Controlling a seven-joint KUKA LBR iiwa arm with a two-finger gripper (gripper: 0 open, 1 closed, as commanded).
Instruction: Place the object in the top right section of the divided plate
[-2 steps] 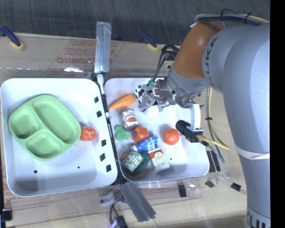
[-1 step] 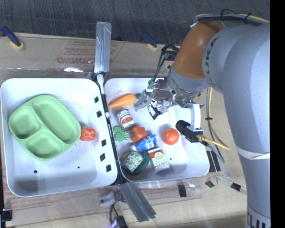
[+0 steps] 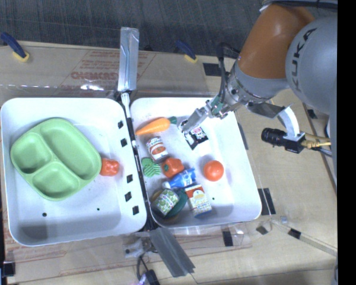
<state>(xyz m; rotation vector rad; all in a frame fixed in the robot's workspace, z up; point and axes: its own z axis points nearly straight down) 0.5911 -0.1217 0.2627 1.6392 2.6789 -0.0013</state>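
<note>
beside green divided plate (image 3: pixel 53 157): red-orange toy (image 3: pixel 109 167)

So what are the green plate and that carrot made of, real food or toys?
The divided plate looks like moulded plastic: uniform pale green, smooth matte surface, rounded raised ridges between its sections. The carrot seems a plastic toy too, evenly orange with a slight sheen and a stubby green tip, though this view cannot confirm it.

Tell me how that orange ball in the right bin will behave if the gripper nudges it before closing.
The orange ball looks round and smooth, so it will probably roll at a light touch. It sits apart from the other toys on bare bin floor, so little would stop it. Its glossy look suggests hard plastic that may slip between the fingers.
</note>
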